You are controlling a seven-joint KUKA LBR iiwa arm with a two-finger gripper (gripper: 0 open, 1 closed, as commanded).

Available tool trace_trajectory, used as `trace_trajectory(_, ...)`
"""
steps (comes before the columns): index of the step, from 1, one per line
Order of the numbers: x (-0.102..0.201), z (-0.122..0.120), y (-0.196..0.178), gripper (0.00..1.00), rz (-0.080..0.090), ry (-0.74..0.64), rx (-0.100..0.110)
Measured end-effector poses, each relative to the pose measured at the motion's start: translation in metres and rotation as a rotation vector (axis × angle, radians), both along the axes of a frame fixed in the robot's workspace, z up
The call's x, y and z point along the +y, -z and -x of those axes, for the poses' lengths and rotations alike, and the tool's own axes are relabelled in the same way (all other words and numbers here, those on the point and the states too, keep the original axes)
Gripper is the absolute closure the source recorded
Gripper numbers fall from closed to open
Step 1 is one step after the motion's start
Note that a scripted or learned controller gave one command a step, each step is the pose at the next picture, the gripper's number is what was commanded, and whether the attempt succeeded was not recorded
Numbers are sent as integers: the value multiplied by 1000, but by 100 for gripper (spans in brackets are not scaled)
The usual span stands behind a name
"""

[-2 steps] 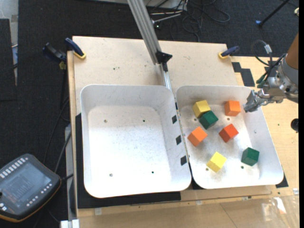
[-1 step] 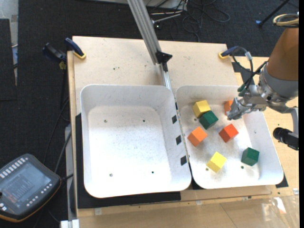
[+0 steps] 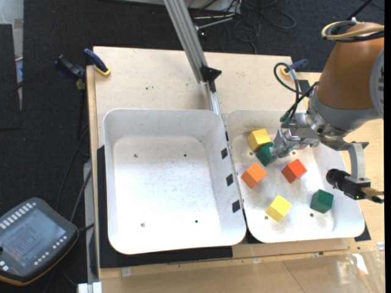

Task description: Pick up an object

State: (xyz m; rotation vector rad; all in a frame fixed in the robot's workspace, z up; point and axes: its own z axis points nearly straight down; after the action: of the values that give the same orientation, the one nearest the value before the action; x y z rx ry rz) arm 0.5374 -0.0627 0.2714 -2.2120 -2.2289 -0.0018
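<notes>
A pale, speckled wooden bench (image 3: 159,78) seen from above at a slant. Two shallow white bins sit on it, side by side and touching: a larger left bin (image 3: 116,163) and a right bin (image 3: 342,224). A slanted metal pole (image 3: 186,32) meets the bench just behind where the bins join. A blue and yellow clamp (image 3: 96,61) grips the bench's far left corner.

A pale, speckled table (image 3: 153,78) sits on dark flooring, carrying two shallow white bins: the left bin (image 3: 116,133) and the right bin (image 3: 351,224), touching along their inner rims. A slanted metal pole (image 3: 183,26) rises near the table's far edge. A blue-and-yellow clamp (image 3: 95,61) grips the far-left corner. What appears to be a handheld control pendant (image 3: 30,240) lies on the floor, lower left.
</notes>
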Motion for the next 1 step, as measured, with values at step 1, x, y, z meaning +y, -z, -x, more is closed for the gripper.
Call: trace_trajectory(1,52,6,19,100,0,-1,2)
